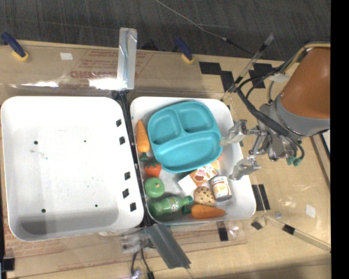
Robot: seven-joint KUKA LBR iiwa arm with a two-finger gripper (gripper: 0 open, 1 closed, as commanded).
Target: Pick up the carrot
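Note:
Two orange carrot-like pieces lie in the right bin (239, 156). One carrot (142, 136) rests lengthwise against the bin's left wall, beside the teal plate. A second carrot (207, 211) lies flat along the near wall, right of a green bottle. My gripper (234, 153) hovers over the bin's right rim, open, with one finger (237, 130) toward the back and the other toward the front. Nothing sits between them. It is well right of the first carrot and above-right of the second.
A teal divided plate (183, 135) takes up the back of the right bin. Around it lie a red fruit (153, 168), a green apple (155, 186), a green bottle (170, 205), a cookie (204, 195), a small can (220, 188) and a card (199, 176). The left bin (11, 156) adjoins.

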